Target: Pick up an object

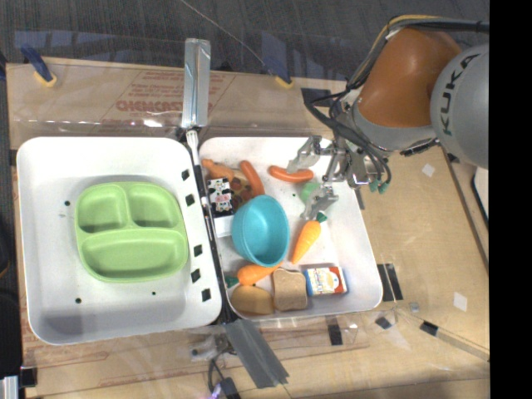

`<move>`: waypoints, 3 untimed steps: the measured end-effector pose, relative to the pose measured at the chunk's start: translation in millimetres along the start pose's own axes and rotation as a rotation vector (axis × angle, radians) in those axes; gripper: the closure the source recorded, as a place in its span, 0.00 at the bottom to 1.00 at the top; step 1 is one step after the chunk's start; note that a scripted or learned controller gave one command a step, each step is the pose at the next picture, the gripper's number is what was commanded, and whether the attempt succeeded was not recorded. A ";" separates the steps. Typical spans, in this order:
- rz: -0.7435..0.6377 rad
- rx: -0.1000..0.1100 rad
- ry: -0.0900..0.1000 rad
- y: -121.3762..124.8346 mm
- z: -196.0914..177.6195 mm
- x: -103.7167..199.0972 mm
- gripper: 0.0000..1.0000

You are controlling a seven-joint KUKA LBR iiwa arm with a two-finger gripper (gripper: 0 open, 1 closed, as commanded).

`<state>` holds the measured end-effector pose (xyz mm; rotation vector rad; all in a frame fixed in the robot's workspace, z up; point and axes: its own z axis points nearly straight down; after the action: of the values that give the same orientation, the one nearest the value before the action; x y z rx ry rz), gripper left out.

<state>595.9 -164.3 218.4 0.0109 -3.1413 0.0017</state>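
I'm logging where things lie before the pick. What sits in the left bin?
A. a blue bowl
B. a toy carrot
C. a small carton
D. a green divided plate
D: the green divided plate lies alone in the left bin, while the blue bowl, toy carrot and small carton are all in the right bin.

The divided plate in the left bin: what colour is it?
Light green, a three-compartment plastic plate, plain with no pattern; seen clearly in the camera view.

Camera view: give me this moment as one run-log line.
phase: reach | gripper: over right bin, above carrot, nothing seen between fingers | blue bowl: in right bin | green tray: in left bin
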 end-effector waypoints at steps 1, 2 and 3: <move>0.093 -0.001 -0.002 13.1 125.9 -8.2 0.00; 0.087 -0.002 -0.012 15.5 107.6 -13.3 1.00; 0.398 -0.002 -0.012 104.3 21.8 17.1 1.00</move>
<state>578.1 -60.2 196.5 -0.6124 -3.0938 -0.0021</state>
